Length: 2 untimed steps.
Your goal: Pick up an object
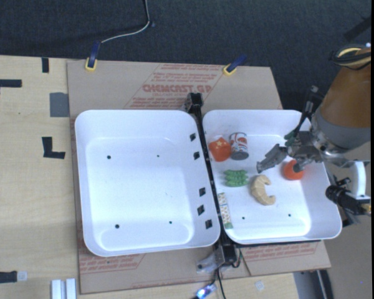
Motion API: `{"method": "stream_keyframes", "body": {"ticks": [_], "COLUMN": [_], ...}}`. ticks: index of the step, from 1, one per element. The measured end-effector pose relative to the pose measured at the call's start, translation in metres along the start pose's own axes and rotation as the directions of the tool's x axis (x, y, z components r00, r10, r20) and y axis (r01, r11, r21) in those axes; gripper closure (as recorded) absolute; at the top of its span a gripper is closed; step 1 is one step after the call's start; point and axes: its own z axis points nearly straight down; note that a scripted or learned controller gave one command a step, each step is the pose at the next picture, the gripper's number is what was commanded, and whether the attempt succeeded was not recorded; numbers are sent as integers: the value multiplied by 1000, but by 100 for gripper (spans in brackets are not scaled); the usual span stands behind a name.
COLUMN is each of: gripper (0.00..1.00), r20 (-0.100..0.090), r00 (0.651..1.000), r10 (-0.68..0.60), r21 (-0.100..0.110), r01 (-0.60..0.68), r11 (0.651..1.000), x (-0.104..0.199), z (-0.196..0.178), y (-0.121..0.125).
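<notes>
In the right bin [311,229] lie a red-orange round fruit [219,149], a small red-and-white can [239,146], a green bumpy piece [235,178], a tan curved croissant-like piece [263,190] and an orange-red ball [293,170]. My gripper [283,162] hangs over the right part of this bin, open, its dark fingers spread. One fingertip [263,164] points left toward the can, and the other sits just above the orange-red ball. Nothing is clamped between them.
The left bin [87,167] stands beside the right one, with a black divider strip [202,161] between them. A narrow printed strip [224,208] lies along the right bin's left wall. The arm's grey and orange body [349,104] rises at the right.
</notes>
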Motion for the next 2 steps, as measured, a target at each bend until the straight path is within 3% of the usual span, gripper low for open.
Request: {"method": "stream_keyframes", "body": {"ticks": [1,2], "gripper": [0,0], "r20": [-2,11], "r00": [1000,1000], "r10": [0,7], "r21": [8,-10], "r01": [0,-7], "r11": [1000,1000], "x": [7,28], "z": [73,150], "y": [-12,-32]}}
